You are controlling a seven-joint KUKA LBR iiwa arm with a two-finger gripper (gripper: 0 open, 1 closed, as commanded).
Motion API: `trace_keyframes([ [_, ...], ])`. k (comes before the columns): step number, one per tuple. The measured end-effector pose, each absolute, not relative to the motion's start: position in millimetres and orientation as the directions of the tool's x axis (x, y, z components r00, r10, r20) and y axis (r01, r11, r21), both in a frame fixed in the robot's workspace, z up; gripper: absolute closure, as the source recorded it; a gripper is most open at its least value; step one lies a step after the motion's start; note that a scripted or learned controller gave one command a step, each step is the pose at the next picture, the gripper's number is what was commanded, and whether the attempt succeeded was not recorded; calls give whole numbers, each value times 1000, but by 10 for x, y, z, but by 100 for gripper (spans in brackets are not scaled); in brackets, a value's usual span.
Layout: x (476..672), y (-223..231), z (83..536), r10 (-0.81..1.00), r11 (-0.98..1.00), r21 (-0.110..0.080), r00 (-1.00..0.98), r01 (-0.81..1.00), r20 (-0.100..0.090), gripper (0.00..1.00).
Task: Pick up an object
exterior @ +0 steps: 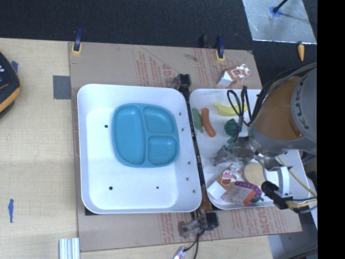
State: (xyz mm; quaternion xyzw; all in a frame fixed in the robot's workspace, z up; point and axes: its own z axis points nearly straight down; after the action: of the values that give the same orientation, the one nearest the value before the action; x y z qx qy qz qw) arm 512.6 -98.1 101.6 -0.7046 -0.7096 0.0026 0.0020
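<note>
I'm lowering the gripper (pixel 229 154) into the right bin (pixel 207 99) because the pickable clutter is sitting there: hot dog (pixel 208 122), snack packet (pixel 230 178); can't tell its state.

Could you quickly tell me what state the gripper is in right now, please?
Gripper: low in the right bin among the small items; open or shut cannot be told from this view.

A blue divided plate (pixel 145 134) lies in the left bin (pixel 89 144)
</note>
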Motion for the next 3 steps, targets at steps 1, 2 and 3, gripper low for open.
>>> trace_keyframes([
  [1,5739,-1432,966,1000,4,-2,-4,1000,0,0],
  [2,6084,-1224,920,1000,4,-2,-4,1000,1,0],
  [3,6565,-1428,922,1000,6,-2,-6,1000,0,0],
])
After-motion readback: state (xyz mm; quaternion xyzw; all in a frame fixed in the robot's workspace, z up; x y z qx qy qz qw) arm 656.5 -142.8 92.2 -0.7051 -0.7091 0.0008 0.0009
